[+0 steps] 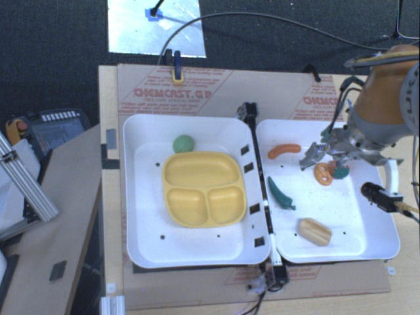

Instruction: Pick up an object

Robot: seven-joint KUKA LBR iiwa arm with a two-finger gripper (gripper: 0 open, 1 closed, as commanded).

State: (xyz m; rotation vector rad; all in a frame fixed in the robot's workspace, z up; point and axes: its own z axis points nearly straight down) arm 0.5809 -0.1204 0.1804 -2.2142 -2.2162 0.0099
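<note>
**Robot arm poised over toy food in right-hand bin**

The end effector (319,155) is seen low inside the right bin (374,241), at about two o'clock from that bin's middle; whether its fingers are spread or closed cannot be told, and nothing can be seen held. An orange piece (323,174) and a small teal piece (340,171) lie just beside it at five o'clock, apparently the nearest candidates for a pick. A red sausage (283,151) is placed at nine o'clock from the end effector, a green pepper (281,194) at seven o'clock, and a tan bread roll (315,231) at six o'clock, well apart. In the left bin (141,195), a yellow divided tray (202,188) is set centrally with a green ball (183,144) touching its eleven o'clock edge. Both bins are carried side by side on the counter (216,87).
</note>
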